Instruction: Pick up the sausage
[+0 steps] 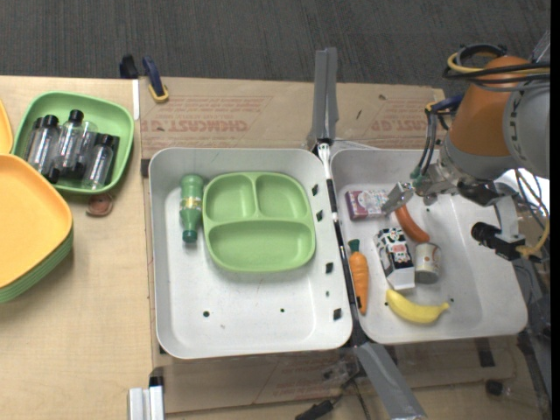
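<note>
The arm [503,121] reached in from the right over the right bin [477,309]. Its gripper [404,198] sat low in that bin, and the sausage [413,224], orange-red and lying at a slant, had its upper end between the two fingers; the claw was closed narrowly on it. The sausage's lower end lay just beside a small carton [395,256] with a dark print whose words were too small to read. A grey can [426,263] stood touching the carton's right side. Left of the gripper lay a purple packet [362,203]; its label could not be read. A carrot [358,274] lay along the bin's left wall, and a banana [416,308] lay near the front, below the carton.

The left bin [245,322] held a green divided plate [259,220] with three compartments and, just beside its left edge, a green bottle [190,206] lying on its side.

Behind the bins a sheet of cardboard [219,116] carried red print, seen upside down; part of it looked like "CHEMCUT", though that reading was unsure. On the bench to the left a green tray [35,112] held several small dark-capped bottles [72,150], and a stack of yellow plates [31,226] sat at the left edge.
</note>
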Controlling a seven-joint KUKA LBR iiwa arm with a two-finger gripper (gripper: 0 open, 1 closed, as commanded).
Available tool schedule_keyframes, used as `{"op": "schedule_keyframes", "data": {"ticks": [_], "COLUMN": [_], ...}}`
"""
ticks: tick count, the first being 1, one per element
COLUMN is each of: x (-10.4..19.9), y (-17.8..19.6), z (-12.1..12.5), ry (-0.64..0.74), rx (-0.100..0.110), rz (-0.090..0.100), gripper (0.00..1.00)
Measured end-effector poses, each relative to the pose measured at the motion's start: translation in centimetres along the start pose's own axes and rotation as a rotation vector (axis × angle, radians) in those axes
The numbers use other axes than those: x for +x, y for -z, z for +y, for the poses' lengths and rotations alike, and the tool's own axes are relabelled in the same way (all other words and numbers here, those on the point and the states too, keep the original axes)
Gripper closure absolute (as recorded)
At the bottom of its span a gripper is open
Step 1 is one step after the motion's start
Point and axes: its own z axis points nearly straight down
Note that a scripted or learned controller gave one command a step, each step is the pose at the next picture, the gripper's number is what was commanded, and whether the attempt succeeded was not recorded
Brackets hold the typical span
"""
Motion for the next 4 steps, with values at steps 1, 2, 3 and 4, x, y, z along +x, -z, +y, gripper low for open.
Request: {"op": "schedule_keyframes", "data": {"ticks": [1, 2, 3, 4], "x": [-0.2, -1.2, -2.0, -2.1], "y": [-1.7, -1.7, -1.6, -0.7], "z": [-2.5, -3.8, -3.6, -3.6], "ry": [-0.022, -0.085, 0.019, 0.018], "rx": [0.016, 0.017, 0.014, 0.013], "rz": [0.006, 0.006, 0.004, 0.004], "gripper": [0.0, 0.0, 0.0, 1.0]}}
